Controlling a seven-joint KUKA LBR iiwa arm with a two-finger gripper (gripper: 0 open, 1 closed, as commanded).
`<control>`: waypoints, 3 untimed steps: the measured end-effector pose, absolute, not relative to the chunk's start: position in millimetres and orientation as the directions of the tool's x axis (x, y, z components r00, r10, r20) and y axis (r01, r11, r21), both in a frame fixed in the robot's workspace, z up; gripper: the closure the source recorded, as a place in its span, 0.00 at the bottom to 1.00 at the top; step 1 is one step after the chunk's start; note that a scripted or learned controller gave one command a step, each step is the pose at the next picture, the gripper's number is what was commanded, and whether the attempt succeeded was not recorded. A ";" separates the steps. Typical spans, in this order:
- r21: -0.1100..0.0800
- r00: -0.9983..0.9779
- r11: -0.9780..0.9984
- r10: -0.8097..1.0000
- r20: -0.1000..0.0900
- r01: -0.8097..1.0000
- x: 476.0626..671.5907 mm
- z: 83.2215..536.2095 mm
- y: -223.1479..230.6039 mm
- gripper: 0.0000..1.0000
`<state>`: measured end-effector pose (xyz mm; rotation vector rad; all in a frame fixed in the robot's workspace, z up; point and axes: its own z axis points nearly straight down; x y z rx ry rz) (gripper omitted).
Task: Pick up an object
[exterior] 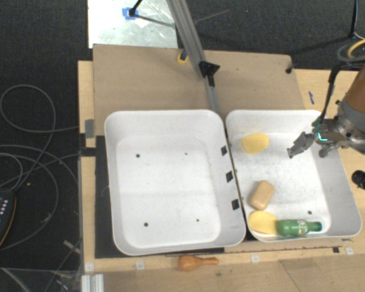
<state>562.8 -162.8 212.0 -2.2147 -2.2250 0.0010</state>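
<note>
While the bench (255,78) spreads brown under everything, the two white bins sit side by side on it, the left bin (118,132) bare-floored with a few dark specks, the right bin (347,205) holding all the loose items. The grey arm (362,105) comes in from the right edge over the right bin's far corner, and its gripper (310,143) hangs above the bin's upper right part with nothing between the fingers; whether they are spread or closed I cannot tell from this angle. A green bottle (298,227) lies on its side along the near wall of the right bin, touching a pale yellow rounded piece (261,222) in the near left corner. Just above that piece lies a tan block (261,194), tilted. A yellow lump (255,143) rests near the bin's far left, well apart from the gripper. Outside the bins, an orange-brown pear-shaped object (198,261) lies on the bench's front edge
</note>
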 end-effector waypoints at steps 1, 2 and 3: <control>0.001 -0.003 0.003 1.000 0.000 1.000 563.6 213.7 -162.8 0.00; -0.004 0.000 0.000 1.000 0.001 1.000 556.7 154.1 -158.5 0.00; -0.003 0.000 0.000 1.000 0.001 1.000 561.6 109.6 -163.1 0.00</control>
